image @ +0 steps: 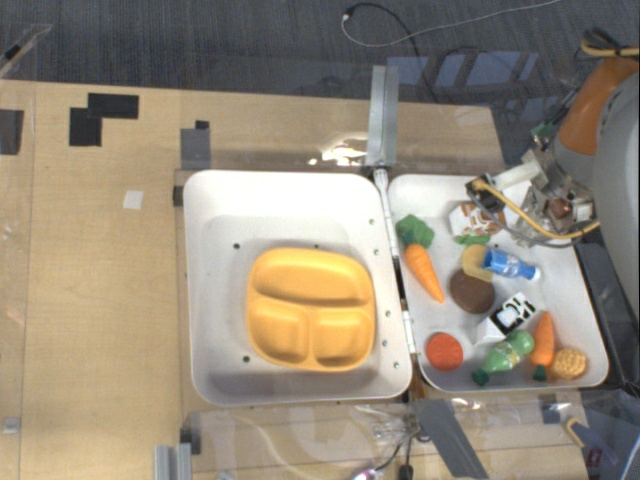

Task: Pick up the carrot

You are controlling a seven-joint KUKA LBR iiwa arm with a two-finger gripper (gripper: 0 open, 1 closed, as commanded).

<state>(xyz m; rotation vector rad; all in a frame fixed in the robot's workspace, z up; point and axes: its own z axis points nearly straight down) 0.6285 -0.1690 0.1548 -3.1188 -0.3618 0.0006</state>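
An orange carrot (425, 273) with a bushy green top (415, 232) lies along the left side of the right bin (597, 303), leaf end pointing away from me. A second, smaller carrot (543, 338) stands near that bin's front right corner. My gripper (520, 203) hangs over the bin's far right corner, well right of the larger carrot and apart from it. Cables and small fittings crowd the wrist, and nothing can be seen held.
The right bin also holds a red tomato (445, 350), a brown disc (471, 290), a blue bottle (508, 265), a black-and-white block (514, 312), a green bottle (505, 356) and a waffle piece (569, 363). A yellow divided plate (310, 306) sits in the left bin (215, 268).
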